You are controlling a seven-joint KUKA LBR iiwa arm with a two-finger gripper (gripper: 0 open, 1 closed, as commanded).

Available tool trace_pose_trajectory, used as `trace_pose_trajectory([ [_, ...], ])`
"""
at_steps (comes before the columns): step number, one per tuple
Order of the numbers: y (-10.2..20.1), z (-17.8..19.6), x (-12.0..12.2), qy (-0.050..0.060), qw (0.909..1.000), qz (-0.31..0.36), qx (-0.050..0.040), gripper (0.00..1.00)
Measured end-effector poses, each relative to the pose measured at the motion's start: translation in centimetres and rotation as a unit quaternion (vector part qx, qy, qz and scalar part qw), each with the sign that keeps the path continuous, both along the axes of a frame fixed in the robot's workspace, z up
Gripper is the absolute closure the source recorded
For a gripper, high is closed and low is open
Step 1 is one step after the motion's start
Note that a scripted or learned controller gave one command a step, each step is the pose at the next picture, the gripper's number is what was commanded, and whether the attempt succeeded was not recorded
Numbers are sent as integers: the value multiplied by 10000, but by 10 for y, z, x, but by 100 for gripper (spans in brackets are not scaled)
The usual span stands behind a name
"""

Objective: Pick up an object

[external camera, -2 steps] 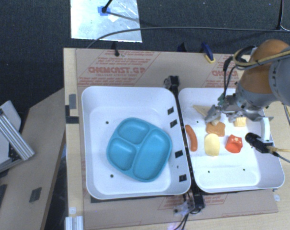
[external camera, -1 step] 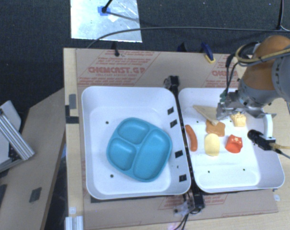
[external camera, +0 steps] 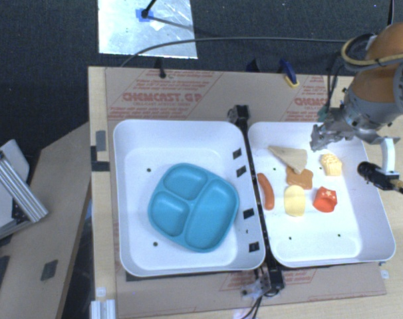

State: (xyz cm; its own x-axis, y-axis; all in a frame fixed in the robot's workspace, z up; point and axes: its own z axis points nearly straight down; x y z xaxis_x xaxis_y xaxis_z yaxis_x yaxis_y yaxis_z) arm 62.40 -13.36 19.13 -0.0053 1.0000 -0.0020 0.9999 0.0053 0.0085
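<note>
The robot arm (external camera: 378, 105) is grey and round, with a fat orange band near the top. Thin black cables run along it. Its wrist is shiny grey metal.

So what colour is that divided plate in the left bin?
Light blue. The divided plate lies in the left bin, plain in the camera view.

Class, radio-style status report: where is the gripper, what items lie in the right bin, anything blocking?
Gripper over right white bin, nothing seen held. Nearest: tan wedge, pale yellow block. Nothing stacked on either.
</note>
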Motion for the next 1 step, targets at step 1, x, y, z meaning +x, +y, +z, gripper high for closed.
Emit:
trace_pose_trajectory([
  [1, 0, 49, 2, 4, 10000, 6, 1, 100],
])
